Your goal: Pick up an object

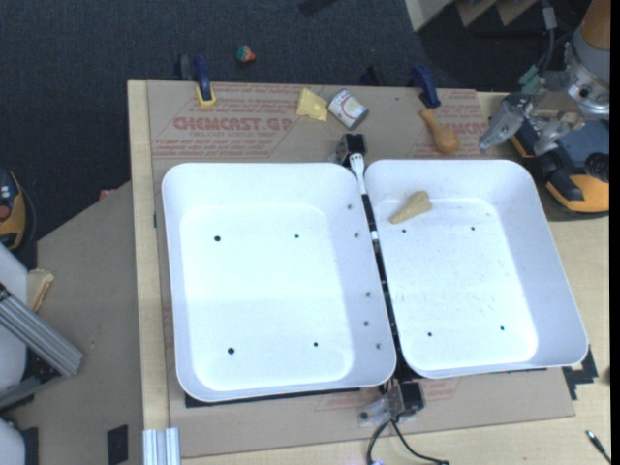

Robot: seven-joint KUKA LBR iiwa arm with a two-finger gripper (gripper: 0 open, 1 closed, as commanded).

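Observation:
A small tan wedge-shaped object lies in the right white bin, near its back left corner. The left white bin stands beside it. My gripper hangs at the upper right, past the right bin's back rim and well to the right of the tan object. Its fingers are spread open, and nothing shows between them.
Behind the bins on the cardboard lie a yellow piece, a small white box and an orange-brown peg-like object. Blue clamps grip the board's back edge. A black strip runs between the bins.

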